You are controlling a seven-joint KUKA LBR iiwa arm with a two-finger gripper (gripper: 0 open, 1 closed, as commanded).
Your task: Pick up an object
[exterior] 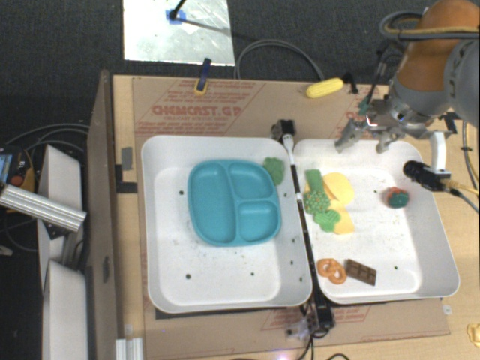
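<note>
My gripper (365, 141) hovers over the back edge of the right bin (427, 231), its two fingers spread open with nothing between them. In that bin, near the divider, lies a cluster of toy food: a green piece (313, 180), a yellow round piece (339, 189), a green bumpy piece (321, 207) and a small yellow piece (343, 225). A red and green ball-like item (397, 197) lies to the right, below the gripper. A pretzel (331, 269) and a brown chocolate bar (361, 272) rest near the front.
The left bin (172, 276) holds a blue divided plate (233, 202) with a green item (274, 169) at its back right corner. A yellow toy (325, 88) lies on the cardboard behind the bins. A black cable plug (421, 173) hangs beside the gripper.
</note>
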